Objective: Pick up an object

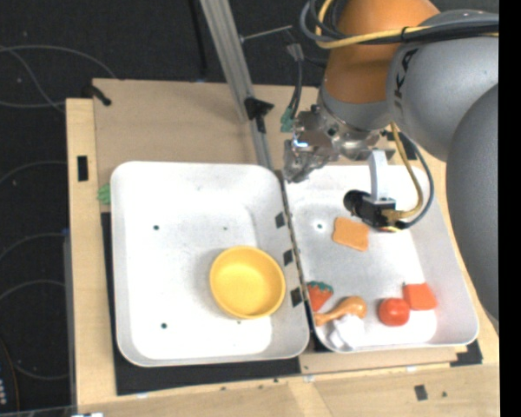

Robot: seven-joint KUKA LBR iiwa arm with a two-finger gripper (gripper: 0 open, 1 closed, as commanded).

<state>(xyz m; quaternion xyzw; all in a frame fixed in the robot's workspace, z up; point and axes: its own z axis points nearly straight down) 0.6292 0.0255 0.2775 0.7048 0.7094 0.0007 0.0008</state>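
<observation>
Near edge of right bin [451,276]: small carrot-like piece [319,295], pale curved piece [346,309] on something white [342,333], red ball [393,312], orange block [420,296], all bunched along the front wall. Mid-bin: orange wedge [351,234], lying alone on bare floor. Left bin [148,259] has a yellow bowl [247,281] near the divider.

Best target, I'd say: the wedge. It's isolated, so there's room on both sides for the fingers. The front cluster is crowded and risks a bad pinch. Come straight down and centre over the wedge before closing.

Far end: gripper [302,159] sits over the back left corner of the right bin, well apart from every item. Nothing visible between its fingers. Can't tell how far open it is; the tips are too small and dark against the wrist.
</observation>
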